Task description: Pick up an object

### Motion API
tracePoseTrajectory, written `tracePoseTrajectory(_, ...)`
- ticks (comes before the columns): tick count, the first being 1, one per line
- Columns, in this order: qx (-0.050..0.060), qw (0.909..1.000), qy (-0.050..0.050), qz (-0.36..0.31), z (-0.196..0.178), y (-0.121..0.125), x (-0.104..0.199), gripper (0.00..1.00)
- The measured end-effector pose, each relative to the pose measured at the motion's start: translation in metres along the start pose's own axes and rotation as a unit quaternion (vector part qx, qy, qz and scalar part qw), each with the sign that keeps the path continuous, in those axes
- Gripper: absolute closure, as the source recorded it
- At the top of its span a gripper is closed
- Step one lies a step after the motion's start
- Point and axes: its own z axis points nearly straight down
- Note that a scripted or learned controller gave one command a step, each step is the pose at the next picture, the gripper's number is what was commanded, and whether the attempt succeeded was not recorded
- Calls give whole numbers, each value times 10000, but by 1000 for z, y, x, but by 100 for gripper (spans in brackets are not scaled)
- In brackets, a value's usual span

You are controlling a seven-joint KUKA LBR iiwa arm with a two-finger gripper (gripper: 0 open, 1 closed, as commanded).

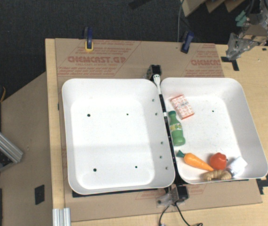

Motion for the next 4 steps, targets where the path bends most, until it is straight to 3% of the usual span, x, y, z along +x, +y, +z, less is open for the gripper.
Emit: tracePoseTrajectory(4, -82, 10000, -40, -16, -43, 4, 0, 100)
